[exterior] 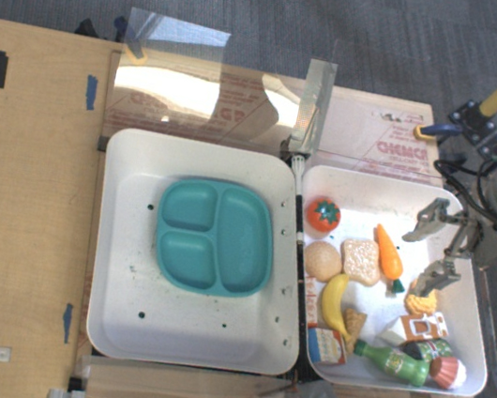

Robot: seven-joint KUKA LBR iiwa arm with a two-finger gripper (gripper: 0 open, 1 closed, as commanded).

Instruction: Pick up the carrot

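Clearly still the approach: jaws (440, 246) spread apart and empty just right of the carrot (389, 251), which lies beside the tomato (324, 214); next they must straddle it.

We see a teal divided plate (217, 237) in the left bin (105, 311). In the right bin (474, 352) lie a tomato (324, 214), banana (335, 301), bread slice (361, 260) and green bottle (394, 363).
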